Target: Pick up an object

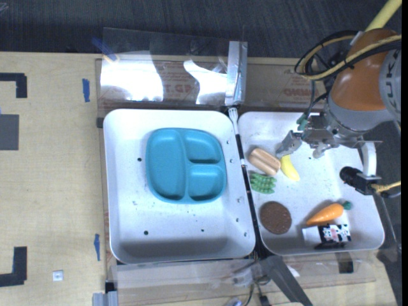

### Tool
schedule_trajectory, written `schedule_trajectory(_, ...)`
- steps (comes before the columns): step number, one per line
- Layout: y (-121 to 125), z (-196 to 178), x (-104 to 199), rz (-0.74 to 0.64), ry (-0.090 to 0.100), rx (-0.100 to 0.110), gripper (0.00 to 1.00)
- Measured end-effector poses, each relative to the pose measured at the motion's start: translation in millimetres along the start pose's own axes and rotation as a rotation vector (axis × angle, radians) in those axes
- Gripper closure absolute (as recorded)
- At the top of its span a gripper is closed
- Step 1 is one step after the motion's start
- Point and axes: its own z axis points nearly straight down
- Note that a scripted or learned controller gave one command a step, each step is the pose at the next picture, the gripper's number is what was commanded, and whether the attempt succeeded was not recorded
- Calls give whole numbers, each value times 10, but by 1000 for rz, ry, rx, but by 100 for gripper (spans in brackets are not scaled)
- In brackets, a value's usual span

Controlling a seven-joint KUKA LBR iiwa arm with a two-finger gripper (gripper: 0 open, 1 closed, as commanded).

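5 candidate objects are seen in the right bin: a bread roll, a yellow banana, green pea pods, a brown disc and an orange carrot, with a small black-and-white carton just beside the carrot. The gripper is positioned above the bin, near the banana and roll. Its fingers are seen spread, with nothing between them. No object has been picked up; descent, closure and lift remain. A blue divided tray is held in the left bin.
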Motion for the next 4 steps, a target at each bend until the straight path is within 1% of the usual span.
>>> schedule_trajectory(1, 198, 886, -192, -17, -1, -7, 0)
schedule_trajectory(2, 192, 894, -195, -16, -1, -5, 0)
schedule_trajectory(3, 218, 754, -202, -13, -2, -14, 100)
schedule_trajectory(4, 499, -18, 264, 78, 0, -8, 100)
